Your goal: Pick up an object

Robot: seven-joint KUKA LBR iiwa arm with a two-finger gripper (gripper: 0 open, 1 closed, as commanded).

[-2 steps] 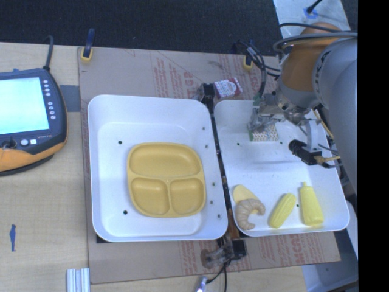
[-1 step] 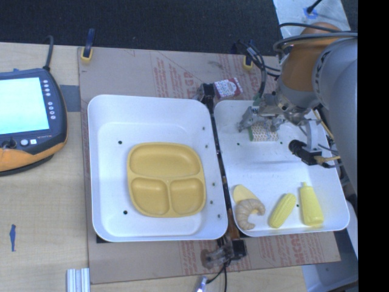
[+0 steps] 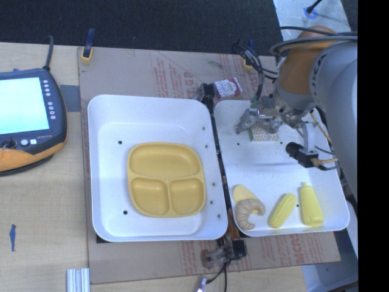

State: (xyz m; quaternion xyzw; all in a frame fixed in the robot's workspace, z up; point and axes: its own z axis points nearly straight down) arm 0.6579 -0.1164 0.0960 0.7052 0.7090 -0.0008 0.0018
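Yellow toy food sits along the bottom edge of the right bin (image 3: 328, 184). A smooth yellow bottle (image 3: 310, 204) stands out at the right end of the row. Just left of it is a bumpy ear of corn (image 3: 282, 210). Left of the corn is a curved tan croissant (image 3: 249, 213), and it touches a pale yellow wedge (image 3: 243, 193) that lies behind it. All four look like shiny plastic.

In the left bin (image 3: 109, 163) lies a yellow plate (image 3: 166, 179) with round corners. It has three parts: one long part at the top and two small parts below. Both bins are white and smooth, and they sit side by side on brown cardboard (image 3: 152, 72) on the table (image 3: 36, 224).

Higher up in the right bin is the gripper (image 3: 262, 123), at the end of the big grey arm (image 3: 331, 72) with its orange band. It hangs over the top part of the bin, well apart from the toy food. A small pale thing with dots (image 3: 262, 135) shows right under the metal jaws. I cannot tell how far open the jaws are, or if they hold it.

At the top rim between the bins is a small red and white packet (image 3: 226, 88). On the far left of the frame sits a grey and orange control pad (image 3: 27, 120) with a bright screen.
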